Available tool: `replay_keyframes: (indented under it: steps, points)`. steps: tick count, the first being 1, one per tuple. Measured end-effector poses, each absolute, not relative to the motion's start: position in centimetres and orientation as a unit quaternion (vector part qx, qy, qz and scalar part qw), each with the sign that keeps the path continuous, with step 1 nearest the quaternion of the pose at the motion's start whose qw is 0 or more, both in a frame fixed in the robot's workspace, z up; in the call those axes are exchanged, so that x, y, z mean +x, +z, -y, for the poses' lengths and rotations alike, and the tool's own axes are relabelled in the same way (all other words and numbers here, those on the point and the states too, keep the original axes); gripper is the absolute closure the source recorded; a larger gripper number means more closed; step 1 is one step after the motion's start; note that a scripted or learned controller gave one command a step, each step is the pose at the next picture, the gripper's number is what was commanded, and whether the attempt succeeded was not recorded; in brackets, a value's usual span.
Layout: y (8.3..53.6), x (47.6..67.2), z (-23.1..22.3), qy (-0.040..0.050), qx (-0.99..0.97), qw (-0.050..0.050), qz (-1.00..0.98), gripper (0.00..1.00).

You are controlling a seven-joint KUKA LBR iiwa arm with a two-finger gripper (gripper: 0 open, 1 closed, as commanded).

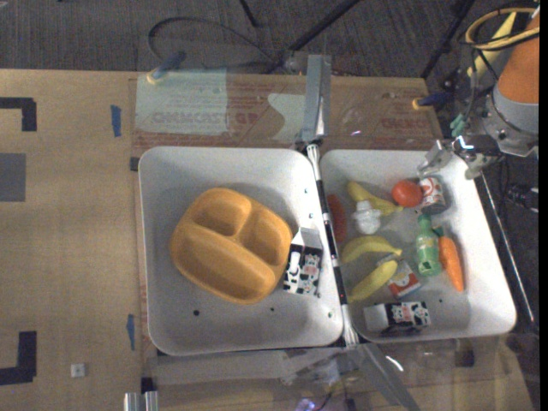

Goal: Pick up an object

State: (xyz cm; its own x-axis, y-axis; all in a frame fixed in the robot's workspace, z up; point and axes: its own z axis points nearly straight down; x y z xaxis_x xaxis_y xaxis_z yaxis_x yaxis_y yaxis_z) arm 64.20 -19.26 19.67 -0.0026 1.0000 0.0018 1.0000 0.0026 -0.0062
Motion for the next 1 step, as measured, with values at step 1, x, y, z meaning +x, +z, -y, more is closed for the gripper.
replay_keyframes:
  steps: [1]
  points:
    - [20.37,64.36,19.19,0.0024,-0.705,0.003,0.709,1.0]
